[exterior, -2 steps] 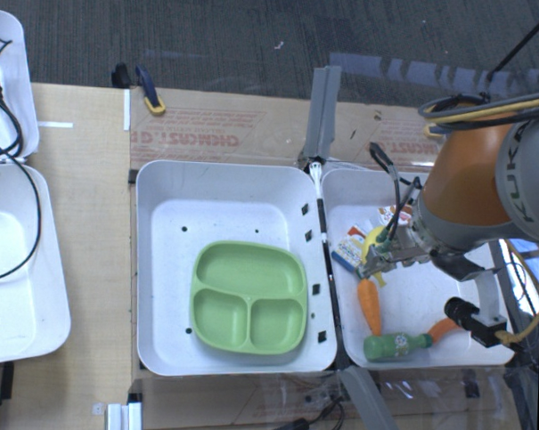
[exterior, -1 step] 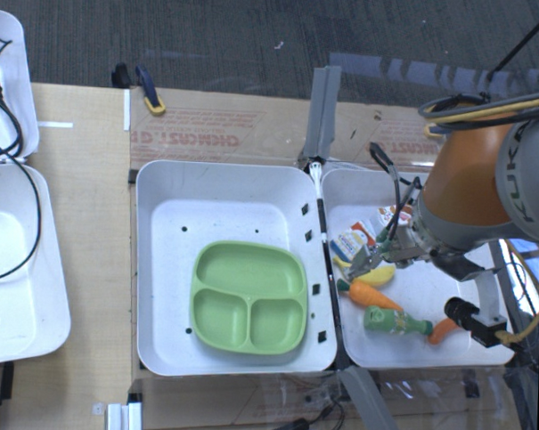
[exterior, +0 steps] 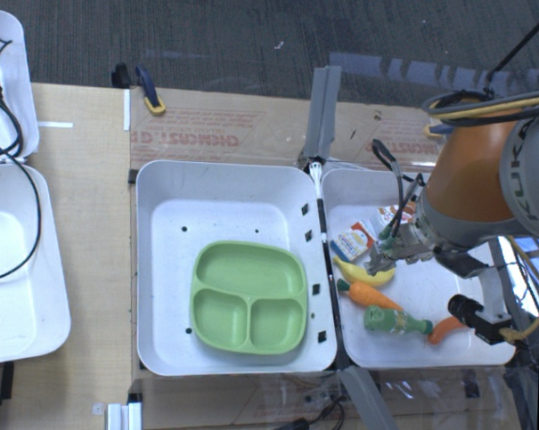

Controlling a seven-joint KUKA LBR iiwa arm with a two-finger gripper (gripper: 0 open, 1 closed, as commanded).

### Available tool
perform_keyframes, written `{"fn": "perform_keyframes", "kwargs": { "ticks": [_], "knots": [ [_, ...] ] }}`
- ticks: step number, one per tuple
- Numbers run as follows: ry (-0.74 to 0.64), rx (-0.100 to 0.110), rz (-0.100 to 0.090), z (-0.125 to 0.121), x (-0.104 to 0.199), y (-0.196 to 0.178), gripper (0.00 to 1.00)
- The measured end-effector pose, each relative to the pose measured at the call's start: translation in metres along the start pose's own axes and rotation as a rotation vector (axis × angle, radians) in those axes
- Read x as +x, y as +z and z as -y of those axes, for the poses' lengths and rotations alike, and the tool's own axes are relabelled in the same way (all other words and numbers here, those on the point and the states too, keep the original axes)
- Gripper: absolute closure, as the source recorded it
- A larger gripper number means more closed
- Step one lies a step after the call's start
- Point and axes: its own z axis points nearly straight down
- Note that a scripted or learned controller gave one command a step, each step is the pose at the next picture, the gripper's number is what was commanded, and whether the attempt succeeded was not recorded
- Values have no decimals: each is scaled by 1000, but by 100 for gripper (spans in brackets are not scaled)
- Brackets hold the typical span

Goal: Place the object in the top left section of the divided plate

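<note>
Bench front edge carries the two white bins side by side. Left bin [exterior: 160, 276] holds a green divided plate [exterior: 249, 297], lying flat near the bin's front half; its one wide section runs along the far side and two smaller sections sit along the near side, and all three show bare green. Right bin [exterior: 406, 349] holds the loose items. Nearest the front rim lies a green bottle-shaped toy [exterior: 391, 322], on its side, with an orange piece [exterior: 445, 329] just beside its right end. Slightly farther back, a toy carrot [exterior: 373, 297] lies tilted, close to the green toy. Behind the carrot sits a yellow banana [exterior: 367, 273], curved, near the divider between the bins. A small red and white packet [exterior: 356, 238] lies just beyond the banana. Gripper [exterior: 385, 256] hangs directly over the banana's right end, with the grey arm and its orange band [exterior: 472, 178] entering from the right. Finger position is masked by the wrist body and cables, so whether they are apart or together cannot be determined, nor whether they touch the banana.
</note>
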Motion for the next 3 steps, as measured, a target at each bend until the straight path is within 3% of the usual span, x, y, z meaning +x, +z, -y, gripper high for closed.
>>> {"fn": "perform_keyframes", "kwargs": {
  "ticks": [1,3],
  "knots": [
    [157,2,-1,24,59,9,100],
    [-60,0,0,10,118,8,100]
  ]
}}
